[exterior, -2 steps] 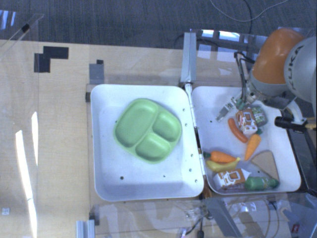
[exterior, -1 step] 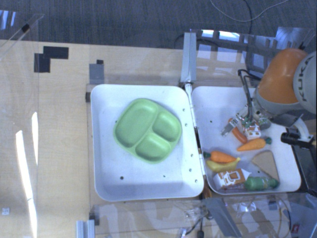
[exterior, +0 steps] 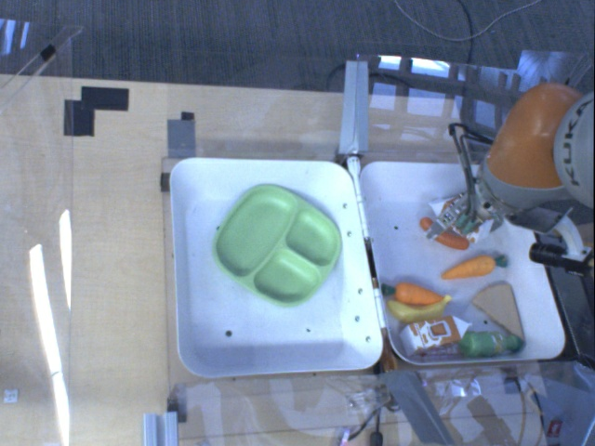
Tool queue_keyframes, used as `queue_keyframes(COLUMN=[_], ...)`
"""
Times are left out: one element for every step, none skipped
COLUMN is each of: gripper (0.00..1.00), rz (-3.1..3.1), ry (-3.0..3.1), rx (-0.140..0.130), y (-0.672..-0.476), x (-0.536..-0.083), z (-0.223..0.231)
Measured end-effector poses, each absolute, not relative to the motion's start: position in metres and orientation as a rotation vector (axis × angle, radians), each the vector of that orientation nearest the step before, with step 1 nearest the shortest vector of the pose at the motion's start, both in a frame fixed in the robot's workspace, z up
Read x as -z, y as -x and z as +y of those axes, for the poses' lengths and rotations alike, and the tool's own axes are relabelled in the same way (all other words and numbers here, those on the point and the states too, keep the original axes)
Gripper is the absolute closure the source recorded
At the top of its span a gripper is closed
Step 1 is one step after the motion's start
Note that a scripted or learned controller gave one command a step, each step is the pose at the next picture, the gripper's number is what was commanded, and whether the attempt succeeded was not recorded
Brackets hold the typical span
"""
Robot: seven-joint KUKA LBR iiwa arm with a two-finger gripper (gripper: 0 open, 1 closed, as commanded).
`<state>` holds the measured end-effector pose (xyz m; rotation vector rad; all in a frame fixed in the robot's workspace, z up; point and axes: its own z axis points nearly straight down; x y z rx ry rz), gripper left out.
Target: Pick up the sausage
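The sausage (exterior: 453,242) is a short red-orange piece lying in the upper middle of the right bin (exterior: 400,193). My gripper (exterior: 460,217) hangs directly over it, low in the bin, and covers its middle. One sausage end shows below the gripper and a small red bit pokes out on the left. The grey arm with its orange band (exterior: 530,147) reaches in from the right, above the bin's far right corner. Whether the sausage is gripped cannot be made out.
The right bin also holds a carrot (exterior: 478,268), a second orange vegetable (exterior: 416,294), a yellow banana (exterior: 415,311), a small carton (exterior: 435,333), a green bottle (exterior: 489,344) and a tan wedge (exterior: 499,303). A green divided plate (exterior: 279,242) lies in the left bin (exterior: 200,333).
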<state>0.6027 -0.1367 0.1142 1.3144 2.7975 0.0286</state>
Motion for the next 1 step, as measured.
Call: queue_keyframes(gripper=[1.0], rz=[2.766], ry=[-1.471], rx=[-0.008], y=[-0.598], x=[-0.2638], z=[-0.0637])
